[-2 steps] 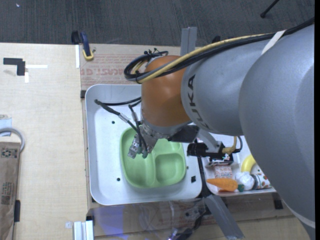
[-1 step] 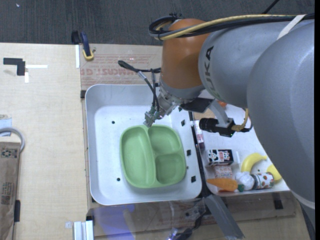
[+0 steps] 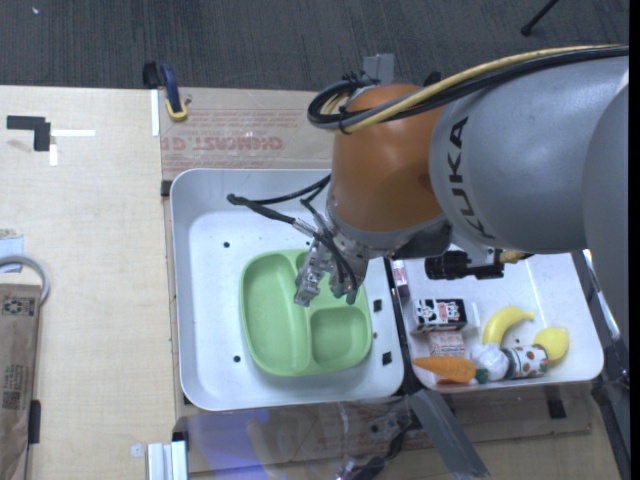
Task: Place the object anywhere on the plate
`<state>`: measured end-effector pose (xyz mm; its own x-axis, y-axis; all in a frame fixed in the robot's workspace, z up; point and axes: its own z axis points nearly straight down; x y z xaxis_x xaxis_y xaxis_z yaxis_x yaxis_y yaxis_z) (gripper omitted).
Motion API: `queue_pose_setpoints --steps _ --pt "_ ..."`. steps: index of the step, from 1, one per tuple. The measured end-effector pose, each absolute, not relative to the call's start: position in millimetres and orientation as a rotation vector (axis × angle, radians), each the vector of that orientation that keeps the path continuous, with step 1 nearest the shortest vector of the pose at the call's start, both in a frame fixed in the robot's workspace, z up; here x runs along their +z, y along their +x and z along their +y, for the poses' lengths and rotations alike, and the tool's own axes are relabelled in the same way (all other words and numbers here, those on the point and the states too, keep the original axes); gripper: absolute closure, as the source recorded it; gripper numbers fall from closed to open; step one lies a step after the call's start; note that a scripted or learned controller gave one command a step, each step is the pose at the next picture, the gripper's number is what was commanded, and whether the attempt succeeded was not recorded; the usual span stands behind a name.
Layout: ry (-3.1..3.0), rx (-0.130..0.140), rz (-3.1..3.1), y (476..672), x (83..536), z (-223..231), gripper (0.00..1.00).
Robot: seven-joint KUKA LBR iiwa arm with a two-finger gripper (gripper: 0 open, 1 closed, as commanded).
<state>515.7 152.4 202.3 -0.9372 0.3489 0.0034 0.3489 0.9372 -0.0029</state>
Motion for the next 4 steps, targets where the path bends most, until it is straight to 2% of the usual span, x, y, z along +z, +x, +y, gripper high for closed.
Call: queue_pose_setpoints --steps 1,2,4 --pt "-0.556 0.003 -3.088 515.7 202.3 152.3 0.0" --pt "-0.798 0.006 -3.034 478.1 193.5 176.8 0.0" --pt "-1.035 0.004 -2.965 479.3 204.9 173.7 0.0"
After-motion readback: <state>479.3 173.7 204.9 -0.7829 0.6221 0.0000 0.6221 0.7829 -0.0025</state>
